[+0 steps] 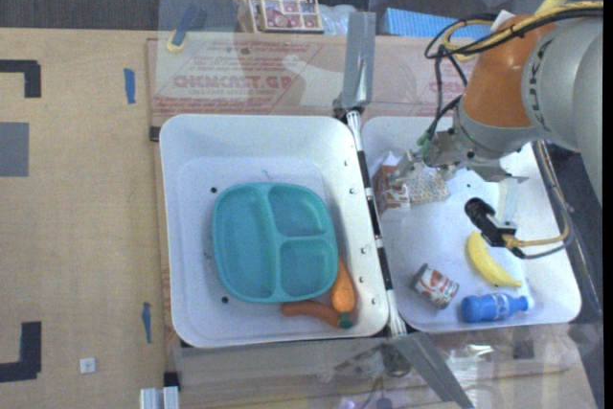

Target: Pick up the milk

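The milk [395, 191] is a small brown and white carton lying near the left wall of the right bin [560, 302], towards the back. My gripper [422, 166] is low over the carton's right end, touching it or nearly so. The grey arm with its orange band [503, 91] reaches in from the right above it. The wrist hides the part of the carton under the gripper.
In the right bin's front part lie a small can [436, 285], a yellow banana [492, 261] and a blue bottle [494, 306]. The left bin [182, 158] holds a teal divided plate [276, 242], with a carrot [342, 290] and a red-orange piece [308, 309] at the plate's front edge.
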Controlling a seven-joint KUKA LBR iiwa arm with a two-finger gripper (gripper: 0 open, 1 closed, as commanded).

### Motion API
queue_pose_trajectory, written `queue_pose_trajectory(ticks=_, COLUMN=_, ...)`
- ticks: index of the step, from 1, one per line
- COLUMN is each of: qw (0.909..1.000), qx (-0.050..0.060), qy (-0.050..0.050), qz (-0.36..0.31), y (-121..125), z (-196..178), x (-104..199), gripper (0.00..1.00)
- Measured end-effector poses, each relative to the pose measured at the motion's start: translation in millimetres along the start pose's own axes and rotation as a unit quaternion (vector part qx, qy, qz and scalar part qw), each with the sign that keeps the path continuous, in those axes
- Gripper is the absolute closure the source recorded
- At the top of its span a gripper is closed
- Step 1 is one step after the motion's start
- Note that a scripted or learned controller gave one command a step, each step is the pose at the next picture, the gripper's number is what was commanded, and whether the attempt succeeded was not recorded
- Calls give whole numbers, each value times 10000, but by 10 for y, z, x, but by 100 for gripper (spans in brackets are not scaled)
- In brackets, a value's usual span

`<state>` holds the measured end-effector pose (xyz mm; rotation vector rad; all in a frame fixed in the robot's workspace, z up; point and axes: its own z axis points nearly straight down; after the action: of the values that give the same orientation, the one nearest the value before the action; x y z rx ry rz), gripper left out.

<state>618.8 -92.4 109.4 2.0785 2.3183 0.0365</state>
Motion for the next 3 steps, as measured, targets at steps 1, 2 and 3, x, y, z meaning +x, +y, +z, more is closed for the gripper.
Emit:
queue_pose_trajectory(ticks=1, qw=9993, qx=-135, qy=-35, qz=-350, y=-602, z=-30, x=28, gripper=0)
queue_pose_trajectory(ticks=2, qw=9993, qx=-134, qy=-35, qz=-350, y=-603, z=-29, x=28, gripper=0)
queue_pose_trajectory(ticks=3, qw=9993, qx=3, qy=14, qz=-364, y=-129, z=-1, x=-105, gripper=0)
